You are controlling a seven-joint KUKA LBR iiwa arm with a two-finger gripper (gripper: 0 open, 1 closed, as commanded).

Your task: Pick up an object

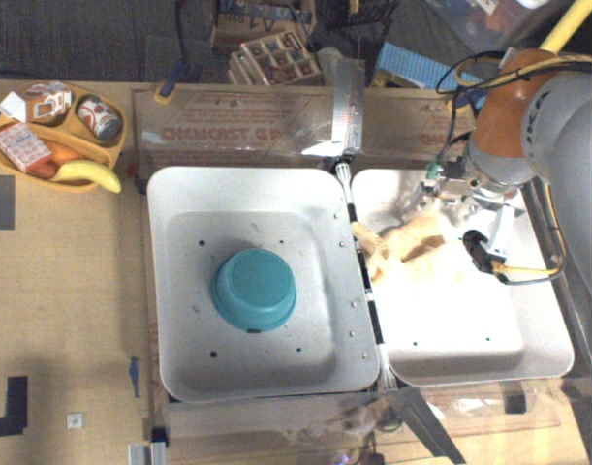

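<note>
A teal bowl (255,289) lies upside down in the middle of the left bin (179,201). In the right bin (489,347), a pale tan, blurred object (404,241) lies against the bin's left wall, near the divider. My gripper (437,199) hangs over the upper part of the right bin, just above and to the right of the tan object. The grey wrist with its orange band (504,114) rises behind it. The gripper's tip is blurred and partly hidden by the wrist body.
A black cable (489,257) loops from the wrist over the right bin. A yellow tray (53,143) with a banana and food packs stands at the far left of the bench. Cardboard and a clutter of boxes lie behind the bins.
</note>
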